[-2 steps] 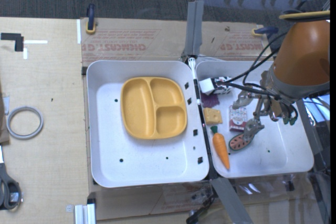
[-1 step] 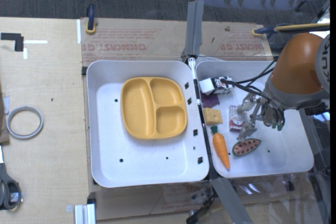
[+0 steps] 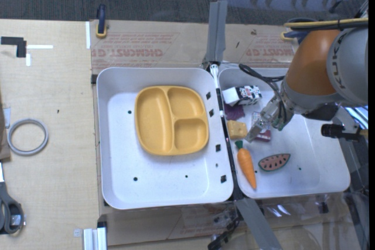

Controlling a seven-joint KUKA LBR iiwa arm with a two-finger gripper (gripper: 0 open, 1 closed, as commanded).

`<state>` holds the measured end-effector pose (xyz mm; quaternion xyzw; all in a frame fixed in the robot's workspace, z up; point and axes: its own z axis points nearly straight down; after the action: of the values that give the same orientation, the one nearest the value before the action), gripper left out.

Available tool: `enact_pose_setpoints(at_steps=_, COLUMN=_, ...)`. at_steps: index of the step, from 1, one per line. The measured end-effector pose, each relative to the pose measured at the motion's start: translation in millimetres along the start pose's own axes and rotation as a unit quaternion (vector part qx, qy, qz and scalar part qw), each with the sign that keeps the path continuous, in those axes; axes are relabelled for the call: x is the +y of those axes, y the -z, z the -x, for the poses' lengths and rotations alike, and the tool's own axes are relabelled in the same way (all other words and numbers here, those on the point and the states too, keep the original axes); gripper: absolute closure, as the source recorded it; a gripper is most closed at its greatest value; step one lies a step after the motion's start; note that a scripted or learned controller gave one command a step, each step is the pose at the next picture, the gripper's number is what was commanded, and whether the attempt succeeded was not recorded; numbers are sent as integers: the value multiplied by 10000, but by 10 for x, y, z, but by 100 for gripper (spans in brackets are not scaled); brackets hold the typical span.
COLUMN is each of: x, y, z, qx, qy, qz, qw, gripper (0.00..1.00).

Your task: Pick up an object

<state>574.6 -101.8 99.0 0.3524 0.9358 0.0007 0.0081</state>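
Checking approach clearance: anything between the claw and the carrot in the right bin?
Nothing visible. The claw hangs over the right bin, above the yellow block. The carrot lies just below it by the divider; the watermelon slice lies beside the carrot, off that line.

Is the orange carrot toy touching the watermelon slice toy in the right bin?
Apart. The camera view shows bare white bin floor between the orange carrot toy and the watermelon slice toy.

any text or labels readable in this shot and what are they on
Red print on the cardboard sheet behind the bins: upside down and mirrored, too blurred to read for certain.
Dark letters on the grey arm: cut off at the frame edge, not readable.
Small white packet in the right bin: markings too small to read.
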Motion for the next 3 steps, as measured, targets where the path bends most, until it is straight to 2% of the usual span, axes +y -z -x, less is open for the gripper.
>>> enact_pose_setpoints(at_steps=1, x=73, y=-2, z=68, qx=9, qy=-2093, qz=10, qw=9779, gripper=0)
enact_pose_setpoints(at_steps=2, x=-444, y=687, z=321, qx=47, qy=-3710, qz=-70, qw=9286, gripper=0)
enact_pose_setpoints(at_steps=3, x=-677, y=310, z=-130, qx=55, qy=-4583, qz=-87, qw=8887, gripper=0)
